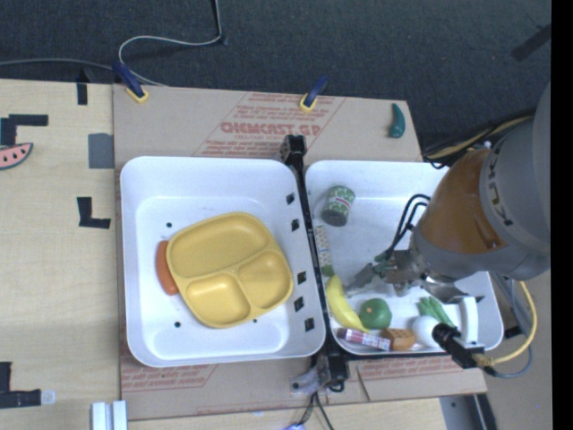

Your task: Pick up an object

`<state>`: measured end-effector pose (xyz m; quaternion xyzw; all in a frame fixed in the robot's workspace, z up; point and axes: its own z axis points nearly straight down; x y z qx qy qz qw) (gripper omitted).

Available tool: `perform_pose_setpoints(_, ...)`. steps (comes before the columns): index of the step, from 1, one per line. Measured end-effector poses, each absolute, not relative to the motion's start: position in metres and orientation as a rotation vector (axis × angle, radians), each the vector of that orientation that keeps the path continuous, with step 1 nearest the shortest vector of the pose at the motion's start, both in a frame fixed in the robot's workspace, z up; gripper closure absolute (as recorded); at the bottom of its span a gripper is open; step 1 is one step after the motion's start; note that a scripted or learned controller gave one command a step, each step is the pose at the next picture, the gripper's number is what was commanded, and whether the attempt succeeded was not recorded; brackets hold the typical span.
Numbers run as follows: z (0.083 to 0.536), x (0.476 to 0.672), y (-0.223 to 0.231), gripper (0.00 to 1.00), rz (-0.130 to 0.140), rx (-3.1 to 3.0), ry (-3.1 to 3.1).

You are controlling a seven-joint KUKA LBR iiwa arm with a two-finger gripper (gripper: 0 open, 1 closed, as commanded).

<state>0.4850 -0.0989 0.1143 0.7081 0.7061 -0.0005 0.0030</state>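
The largest thing is the cardboard sheet [260, 128] under both bins, flat and brown, printed in red with "CHEMCAST GP" at twelve o'clock above the bins; smaller red lines below that word are too fine to read. Two yellow clamps [312, 97] grip its far edge.

The arm [488, 209] reaches in from three o'clock, a smooth grey casing with a glossy orange band, bulking over the right bin [385, 195]. Its gripper [380, 271] hangs low in that bin, at about the bin's centre; I cannot tell whether the jaws are open or closed, and nothing is seen between them.

The left bin [143, 240], shallow, white and round-cornered, bears a yellow tray [230, 267], matte plastic moulded into three compartments, lying tilted. An orange piece [166, 267] pokes out from under the tray's nine o'clock edge.

In the right bin the pickable objects lie mostly along the six o'clock wall. A green can [337, 204] with a pale lid and an unreadable label lies at eleven o'clock, apart from the rest. A curved yellow banana [340, 303] lies at seven o'clock, just beside a round green fruit [376, 313]. Below them lies a slim tube [363, 337] with dark red print, illegible. A green leafy item [436, 310] sits at five o'clock.
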Motion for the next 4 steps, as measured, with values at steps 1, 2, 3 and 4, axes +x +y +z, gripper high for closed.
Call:
perform_pose_setpoints(1, 0.123, 0.485, -0.098, 1.00, -0.001, 2.221, 2.216)
perform_pose_setpoints(2, 0.123, 0.485, -0.098, 0.00, -0.001, 2.221, 2.216)
perform_pose_setpoints(3, 0.090, 0.486, -0.102, 0.00, 0.000, 2.219, 2.207)
perform_pose_setpoints(4, 0.097, 0.485, -0.100, 1.00, -0.001, 2.219, 2.210)
